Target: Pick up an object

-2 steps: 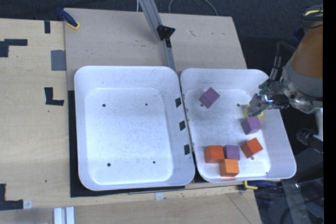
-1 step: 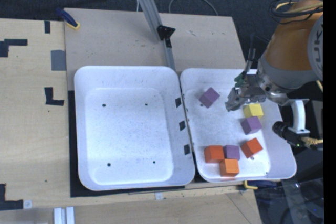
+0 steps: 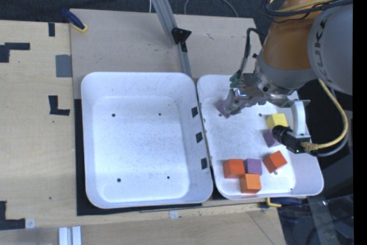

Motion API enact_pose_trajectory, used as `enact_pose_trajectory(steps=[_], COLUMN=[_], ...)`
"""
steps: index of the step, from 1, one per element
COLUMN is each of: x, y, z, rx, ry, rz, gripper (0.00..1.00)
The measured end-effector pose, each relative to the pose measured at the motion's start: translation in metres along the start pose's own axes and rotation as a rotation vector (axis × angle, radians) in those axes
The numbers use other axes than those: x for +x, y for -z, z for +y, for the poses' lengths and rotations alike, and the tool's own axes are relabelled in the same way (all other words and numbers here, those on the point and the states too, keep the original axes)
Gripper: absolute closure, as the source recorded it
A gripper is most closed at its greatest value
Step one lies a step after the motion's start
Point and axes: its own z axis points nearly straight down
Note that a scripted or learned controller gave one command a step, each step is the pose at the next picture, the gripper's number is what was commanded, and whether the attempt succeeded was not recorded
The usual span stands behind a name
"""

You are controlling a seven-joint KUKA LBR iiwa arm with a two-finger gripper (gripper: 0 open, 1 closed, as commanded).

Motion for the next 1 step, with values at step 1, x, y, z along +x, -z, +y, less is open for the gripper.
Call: enact_pose_trajectory(steps=[1], x=[0.0535], y=[-0.0200], z=[0.0211], rx=[0.002], ry=[-0.001], rz=[-0.001], gripper=[1.00])
